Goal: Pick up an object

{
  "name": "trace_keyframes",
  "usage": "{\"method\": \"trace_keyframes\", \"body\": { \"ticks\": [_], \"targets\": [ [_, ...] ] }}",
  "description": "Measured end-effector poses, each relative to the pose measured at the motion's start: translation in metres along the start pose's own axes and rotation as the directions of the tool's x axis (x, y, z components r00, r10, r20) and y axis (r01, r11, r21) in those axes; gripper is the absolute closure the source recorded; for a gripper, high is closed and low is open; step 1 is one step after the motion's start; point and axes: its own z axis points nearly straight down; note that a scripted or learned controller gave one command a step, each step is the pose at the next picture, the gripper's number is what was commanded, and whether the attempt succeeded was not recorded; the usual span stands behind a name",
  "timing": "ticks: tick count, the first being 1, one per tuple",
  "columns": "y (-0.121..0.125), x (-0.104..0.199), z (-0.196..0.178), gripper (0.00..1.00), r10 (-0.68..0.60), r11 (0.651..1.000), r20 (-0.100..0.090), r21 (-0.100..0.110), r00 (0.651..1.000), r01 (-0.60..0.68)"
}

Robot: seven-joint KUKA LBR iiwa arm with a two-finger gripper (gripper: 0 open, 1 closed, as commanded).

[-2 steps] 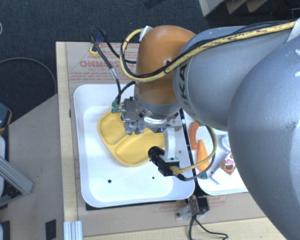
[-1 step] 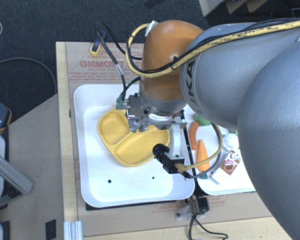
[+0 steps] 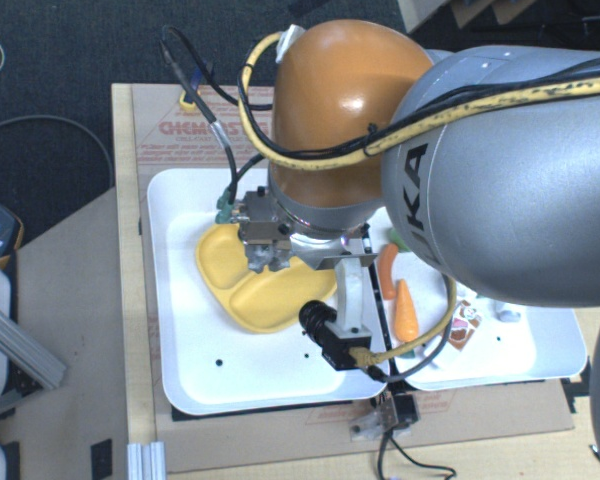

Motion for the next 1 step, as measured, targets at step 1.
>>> {"method": "trace_keyframes", "body": {
  "ticks": [1],
  "targets": [
    [0.0356, -0.0043, 0.0214, 1.00, 0.007, 1.000, 0.004, 0.002, 1.000, -0.007]
  ]
}}
